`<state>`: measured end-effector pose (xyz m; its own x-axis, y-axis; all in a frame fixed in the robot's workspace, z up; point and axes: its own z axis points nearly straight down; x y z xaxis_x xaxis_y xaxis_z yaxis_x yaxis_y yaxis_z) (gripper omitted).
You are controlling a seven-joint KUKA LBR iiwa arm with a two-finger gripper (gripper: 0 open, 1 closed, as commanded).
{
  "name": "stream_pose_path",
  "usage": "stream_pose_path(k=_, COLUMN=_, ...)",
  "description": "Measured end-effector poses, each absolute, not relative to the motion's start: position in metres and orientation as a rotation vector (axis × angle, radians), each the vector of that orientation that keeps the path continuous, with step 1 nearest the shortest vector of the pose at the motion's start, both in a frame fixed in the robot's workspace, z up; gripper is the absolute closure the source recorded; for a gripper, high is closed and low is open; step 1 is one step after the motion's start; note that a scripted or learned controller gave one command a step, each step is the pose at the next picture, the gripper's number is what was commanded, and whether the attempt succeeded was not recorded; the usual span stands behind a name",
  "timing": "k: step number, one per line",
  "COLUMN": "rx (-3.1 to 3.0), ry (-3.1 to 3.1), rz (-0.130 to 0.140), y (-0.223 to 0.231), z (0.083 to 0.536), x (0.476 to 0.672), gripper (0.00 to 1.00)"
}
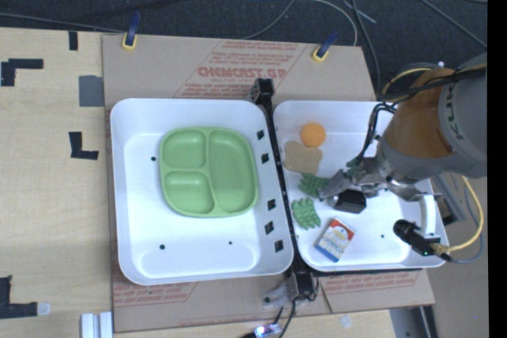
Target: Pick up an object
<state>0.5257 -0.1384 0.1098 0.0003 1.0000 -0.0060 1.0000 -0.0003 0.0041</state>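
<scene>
The right bin (412, 256) holds an orange ball (313, 134), a tan flat piece (303, 157), two green leafy items (312, 184) (306, 213) and a small blue, white and red box (335, 239). My gripper (346, 191) reaches in from the right and hangs low in the middle of this bin, just right of the upper green item and above the box. Its dark fingers (351, 201) point left and down, and nothing shows between them.
The left bin (131, 249) carries a green divided plate (209, 171). A black divider (273, 162) runs between the bins. Cables trail over the dark surface behind, and two clips (131, 38) (322, 52) hold the cardboard sheet under the bins.
</scene>
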Motion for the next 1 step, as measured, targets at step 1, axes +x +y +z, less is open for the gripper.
stream_pose_path(k=1, rx=2.215, ry=2.216, rz=0.004, y=-0.1381, z=0.1247, x=0.5277, gripper=1.00)
